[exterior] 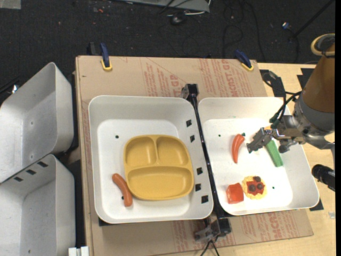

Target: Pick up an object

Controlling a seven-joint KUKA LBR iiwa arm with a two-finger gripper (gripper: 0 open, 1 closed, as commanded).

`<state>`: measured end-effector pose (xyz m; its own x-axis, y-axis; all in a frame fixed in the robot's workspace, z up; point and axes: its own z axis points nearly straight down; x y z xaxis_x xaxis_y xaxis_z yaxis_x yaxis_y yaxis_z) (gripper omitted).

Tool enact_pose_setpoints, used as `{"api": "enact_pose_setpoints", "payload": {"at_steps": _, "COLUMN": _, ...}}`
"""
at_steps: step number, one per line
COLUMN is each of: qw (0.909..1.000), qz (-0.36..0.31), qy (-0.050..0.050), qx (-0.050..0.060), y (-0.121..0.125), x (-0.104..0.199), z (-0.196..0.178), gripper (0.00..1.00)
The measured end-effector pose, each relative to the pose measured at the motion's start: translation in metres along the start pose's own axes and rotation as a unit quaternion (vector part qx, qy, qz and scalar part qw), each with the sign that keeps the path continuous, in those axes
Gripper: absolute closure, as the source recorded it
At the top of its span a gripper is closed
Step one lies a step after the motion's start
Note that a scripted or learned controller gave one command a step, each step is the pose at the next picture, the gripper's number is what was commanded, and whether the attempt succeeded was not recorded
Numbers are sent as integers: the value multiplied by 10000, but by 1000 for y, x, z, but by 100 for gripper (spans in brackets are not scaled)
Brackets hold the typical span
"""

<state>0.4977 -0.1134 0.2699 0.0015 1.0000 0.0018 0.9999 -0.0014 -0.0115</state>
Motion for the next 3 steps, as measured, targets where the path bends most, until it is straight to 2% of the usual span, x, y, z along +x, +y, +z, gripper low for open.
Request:
{"api": "enact_pose_setpoints", "payload": {"at_steps": 1, "qw": 10000, "qz": -12, "qy": -9, "qx": -54, "y": 2, "x": 0, "z": -5, "gripper": 0}}
{"api": "enact_pose_setpoints", "payload": {"at_steps": 3, "qw": 10000, "qz": 2, "qy": -1, "qx": -23, "y": -1, "x": 9, "z": 117, "gripper": 0}}
